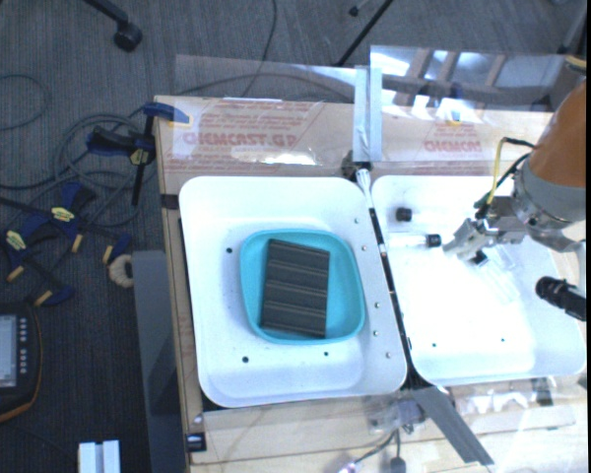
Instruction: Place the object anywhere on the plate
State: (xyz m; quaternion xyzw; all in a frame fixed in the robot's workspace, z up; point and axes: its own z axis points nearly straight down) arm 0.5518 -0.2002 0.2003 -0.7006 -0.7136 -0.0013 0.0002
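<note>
A dark grey ribbed rectangular block point(295, 288) lies flat on the blue plate point(351, 304), roughly at the plate's middle. The plate rests in the left white bin point(207, 264). My gripper point(470, 240) hangs over the upper part of the right bin point(492, 343), well to the right of the plate and the block, and apart from both. Nothing shows in the gripper.
A small black piece point(404, 213) and another point(433, 239) sit in the right bin near the gripper. A black knob point(561, 297) juts in at the right edge. A raised divider point(379, 264) separates the bins. Clear panels stand behind them.
</note>
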